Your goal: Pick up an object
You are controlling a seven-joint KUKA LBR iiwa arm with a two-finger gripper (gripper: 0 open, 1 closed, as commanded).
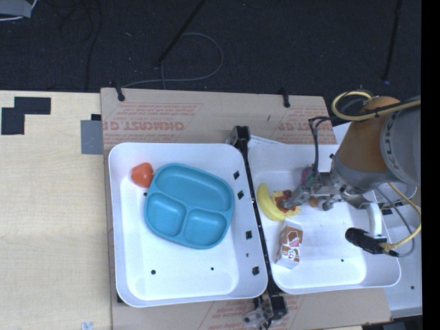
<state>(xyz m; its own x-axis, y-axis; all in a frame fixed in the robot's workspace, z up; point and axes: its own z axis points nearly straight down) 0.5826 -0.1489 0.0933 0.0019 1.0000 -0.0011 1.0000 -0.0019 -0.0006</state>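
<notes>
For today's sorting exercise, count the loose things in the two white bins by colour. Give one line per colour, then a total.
Blue: 1, the tray, left bin
Red-orange: 1, the ball, left bin
Yellow: 1, the banana, right bin
White and brown: 1, the carton, right bin
Total: 4. A small mixed-colour item by the gripper is too unclear to count.

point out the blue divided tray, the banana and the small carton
blue divided tray [189, 205], camera view, left bin: on its large upper compartment.
banana [267, 205], camera view, right bin: on the middle of its curve.
small carton [291, 245], camera view, right bin: on its front face.
</notes>
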